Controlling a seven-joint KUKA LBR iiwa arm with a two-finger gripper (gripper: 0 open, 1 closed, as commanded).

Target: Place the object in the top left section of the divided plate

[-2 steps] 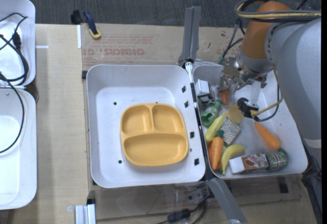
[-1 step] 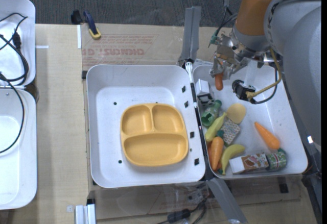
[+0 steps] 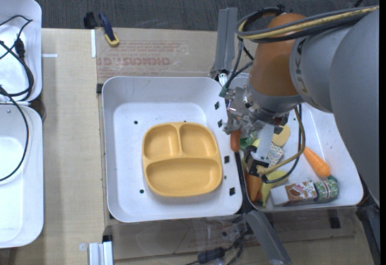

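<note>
Camera view has the gripper point(image 3: 241, 131) low over the left edge of the right bin point(image 3: 338, 137), mostly masked by the wrist and its orange band; whether it is open, closed or gripping anything cannot be told from here. Just beneath and beside it lies a heap of toy food: a small orange piece point(image 3: 234, 142) touching the bin wall, a yellow wedge point(image 3: 281, 135), and further out a carrot point(image 3: 316, 162) and a labelled bottle point(image 3: 304, 191). Which one is the target is unclear. Such pieces are probably light, stiff and smooth, best pinched across the narrow middle. Well to the left, in the other bin point(image 3: 114, 137), sits the yellow divided plate point(image 3: 181, 159), its compartments bare.
</note>
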